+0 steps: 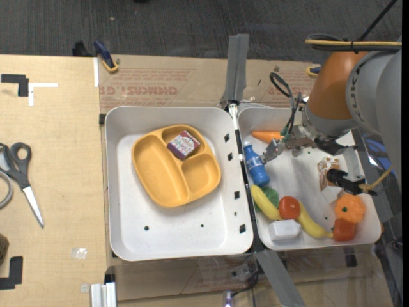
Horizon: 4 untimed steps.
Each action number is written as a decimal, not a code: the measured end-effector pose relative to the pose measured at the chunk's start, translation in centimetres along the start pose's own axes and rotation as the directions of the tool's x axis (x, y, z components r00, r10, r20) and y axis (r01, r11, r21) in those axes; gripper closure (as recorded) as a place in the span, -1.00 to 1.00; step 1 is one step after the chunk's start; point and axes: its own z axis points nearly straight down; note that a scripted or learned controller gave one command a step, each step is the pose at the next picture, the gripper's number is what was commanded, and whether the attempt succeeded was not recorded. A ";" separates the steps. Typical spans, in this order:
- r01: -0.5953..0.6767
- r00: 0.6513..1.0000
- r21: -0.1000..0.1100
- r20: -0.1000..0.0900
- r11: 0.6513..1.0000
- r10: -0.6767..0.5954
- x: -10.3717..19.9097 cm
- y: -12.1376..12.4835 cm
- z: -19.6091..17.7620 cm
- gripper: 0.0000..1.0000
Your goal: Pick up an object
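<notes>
Right bin (374, 235), blue bottle (255, 165) beside jaws (273, 149)

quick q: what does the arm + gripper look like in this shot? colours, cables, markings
The arm is bulky, rounded and light grey, with a glossy orange band above the wrist. Black cables loop beside the wrist, and one runs off toward the upper right. The gripper is a small dark grey metal assembly ending in thin fingers. No readable markings can be made out.

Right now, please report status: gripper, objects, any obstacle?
Gripper low in right bin, beside blue bottle, nothing held. Carrot and banana close by, crowding.
</notes>
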 end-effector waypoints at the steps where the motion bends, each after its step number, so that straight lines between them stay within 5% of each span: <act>1: -0.076 0.997 0.002 -0.002 0.997 0.076 -1.7 4.7 1.0 -1.00; 2: -0.073 0.997 0.007 0.002 0.997 0.073 -1.8 4.6 0.1 1.00; 3: -0.073 0.997 0.006 0.002 0.997 0.073 -1.8 4.6 0.0 -1.00; 4: -0.045 0.999 0.003 -0.002 0.999 0.045 -0.5 0.9 1.1 -1.00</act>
